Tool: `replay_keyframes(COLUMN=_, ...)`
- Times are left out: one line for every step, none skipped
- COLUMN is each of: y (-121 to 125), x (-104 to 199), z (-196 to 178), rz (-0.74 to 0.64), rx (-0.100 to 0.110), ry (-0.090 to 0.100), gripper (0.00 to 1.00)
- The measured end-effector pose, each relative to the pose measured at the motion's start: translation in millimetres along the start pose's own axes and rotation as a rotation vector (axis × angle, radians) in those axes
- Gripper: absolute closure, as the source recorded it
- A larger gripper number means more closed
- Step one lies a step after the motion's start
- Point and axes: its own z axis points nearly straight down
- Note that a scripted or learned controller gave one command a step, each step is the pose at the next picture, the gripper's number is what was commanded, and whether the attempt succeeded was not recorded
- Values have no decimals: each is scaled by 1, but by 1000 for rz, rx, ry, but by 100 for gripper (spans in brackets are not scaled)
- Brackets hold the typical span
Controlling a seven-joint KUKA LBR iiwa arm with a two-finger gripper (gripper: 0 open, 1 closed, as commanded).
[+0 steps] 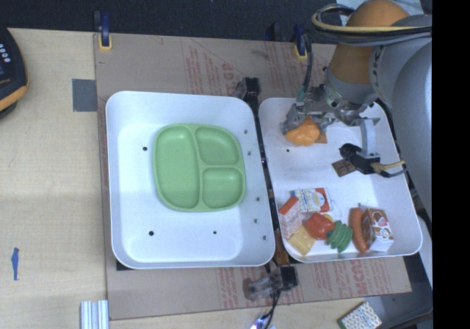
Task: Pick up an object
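Hanging over the right bin [312, 167], the gripper [309, 123] sits at that bin's upper left corner as the camera sees it, with the grey arm and its orange band reaching in behind it. Directly below the gripper, touching or nearly touching it, is an orange object [302, 135]: small, rounded and lumpy, a warm orange with a paler yellow patch on its near side. From this angle I cannot tell whether the gripper is spread, closed, or pinching the object, nor whether the object rests on the bin floor or is lifted off it.

Well apart from it, along the near edge of the same bin, lies a cluster: a white packet [313, 197] with red print, a red piece [317, 225], a yellow piece [299, 241], a green piece [339, 236] and another printed packet [377, 230].

The left bin [132, 173] holds a pale green divided plate [198, 167], lying flat near its middle.
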Motion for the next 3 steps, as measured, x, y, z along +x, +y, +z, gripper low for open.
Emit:
replay_keyframes(y=1, x=54, z=-187, rz=3, rx=-19, ry=4, gripper=100)
replay_keyframes(y=-43, x=92, z=-118, rz=4, rx=9, ry=3, gripper=100)
replay_keyframes(y=-71, x=111, z=-95, rz=5, rx=7, ry=2, gripper=100)
